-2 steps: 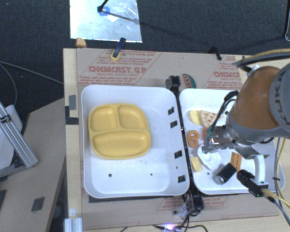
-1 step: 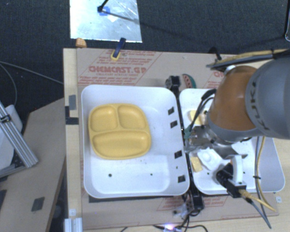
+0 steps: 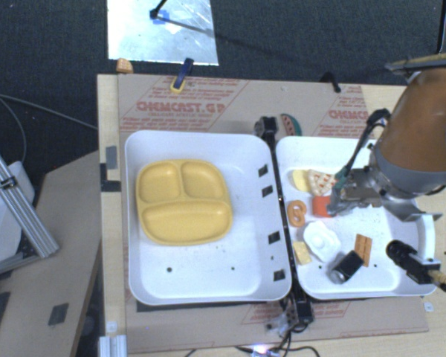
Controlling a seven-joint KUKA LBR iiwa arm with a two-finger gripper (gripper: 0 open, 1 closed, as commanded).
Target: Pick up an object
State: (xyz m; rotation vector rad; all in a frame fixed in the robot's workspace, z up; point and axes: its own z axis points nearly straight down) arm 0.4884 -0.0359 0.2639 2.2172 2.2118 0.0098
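While the arm reaches in over the right bin, the gripper sits low, just beside a small red-orange block. Finger state cannot be determined; the wrist hides it. Judged step: approach to a grasp, nothing lifted. A pretzel, a white piece and a black cylinder lie nearby. The next move calls for closure squarely on one item, then a vertical lift.

The hand hangs low in the right bin just beside a small red block.
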